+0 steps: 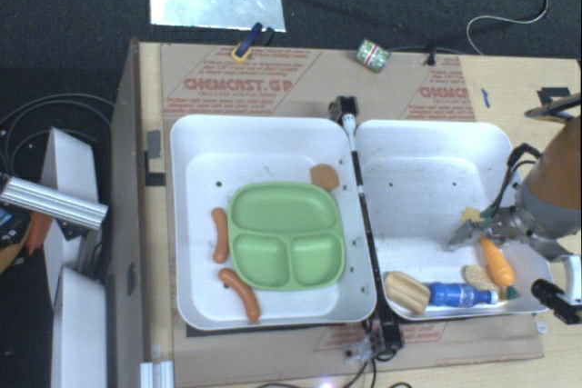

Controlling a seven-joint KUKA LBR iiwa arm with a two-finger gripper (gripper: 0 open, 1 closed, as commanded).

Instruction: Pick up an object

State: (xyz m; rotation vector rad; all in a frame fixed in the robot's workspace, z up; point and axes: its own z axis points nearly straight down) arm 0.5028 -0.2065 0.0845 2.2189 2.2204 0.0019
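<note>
Hovering gripper (466, 234) low in the right bin (427, 141), fingers spread apart
Carrot (496, 262) just beside it; dark carpet around

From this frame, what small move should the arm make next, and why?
Probably a short drop straight down with the fingers spread. The pincer sits low in the right bin, with nothing visibly between its fingers, and the orange carrot lies just beside it. The bread roll and blue bottle are farther off, against the near wall.
</note>
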